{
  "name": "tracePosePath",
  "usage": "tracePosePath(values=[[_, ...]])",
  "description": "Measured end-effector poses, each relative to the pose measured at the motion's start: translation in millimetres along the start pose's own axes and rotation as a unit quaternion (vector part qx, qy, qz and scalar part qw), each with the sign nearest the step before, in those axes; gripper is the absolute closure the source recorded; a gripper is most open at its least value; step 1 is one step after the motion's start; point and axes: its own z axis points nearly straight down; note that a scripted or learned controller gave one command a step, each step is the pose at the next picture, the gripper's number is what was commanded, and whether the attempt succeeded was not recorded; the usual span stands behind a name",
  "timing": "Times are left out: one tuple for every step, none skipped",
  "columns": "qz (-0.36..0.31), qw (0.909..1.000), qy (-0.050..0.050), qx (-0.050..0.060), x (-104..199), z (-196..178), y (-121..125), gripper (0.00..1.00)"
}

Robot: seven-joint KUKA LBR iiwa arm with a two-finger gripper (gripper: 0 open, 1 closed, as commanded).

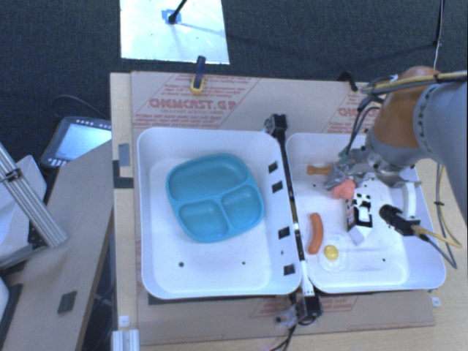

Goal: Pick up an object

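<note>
Gripper (pixel 344 180) is down low in the right bin (pixel 431 269), nose right on top of a pink lump (pixel 344 190) — and I can't tell from this angle how the tool is set, the wrist and cables crowd it. No telling either whether the pink piece is actually caught or just sitting under the tip.

Just to the far side of the tool, an orange-tan piece (pixel 319 170) lies close by, nearly touching range. Toward the near side of the bin from the tool, an orange sausage (pixel 315 232) lies lengthwise, and beyond it a fried egg toy (pixel 331 254). Right beside the tool, on the arm's side, a black-and-white block (pixel 360 214).

Well away from the tool, across the divider, the left bin (pixel 146 218) carries a blue divided plate (pixel 214 196).

The risks, as I judge them: that pink lump looks soft and rounded, so it could squirt out sideways on a lift. The tan piece is close enough to get nudged or dragged along. And the black-and-white block sits tight against the wrist side — a swing out could knock it.
</note>
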Motion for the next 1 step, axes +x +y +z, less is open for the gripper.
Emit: tracePosePath(values=[[0.002, 1.0, 0.0, 0.0, -6.3, -61.3, -3.4, 1.0]])
